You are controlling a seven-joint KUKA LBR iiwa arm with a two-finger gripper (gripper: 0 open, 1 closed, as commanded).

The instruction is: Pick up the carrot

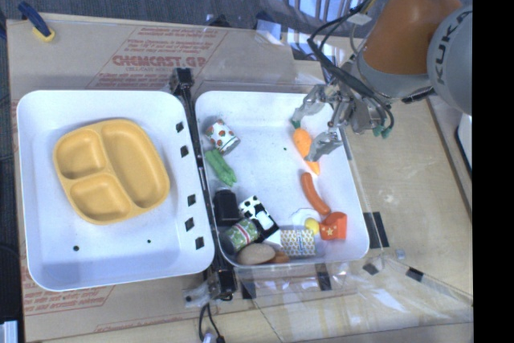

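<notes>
The carrot (302, 142) is a short orange piece with a green top, lying in the right bin (265, 112) near its right wall. My gripper (314, 129) hangs low over that spot, open, with one finger (303, 111) above the carrot and the other finger (326, 146) just right of it. The carrot sits at the left edge of the gap between them and rests on the bin floor. I cannot tell whether either finger touches it.
In the right bin a sausage (315, 193) lies below the carrot, a small can (221, 135) and a green pod (220, 166) sit at the left, and several toys crowd the front edge (273, 237). A yellow divided plate (111, 169) lies in the left bin (40, 253).
</notes>
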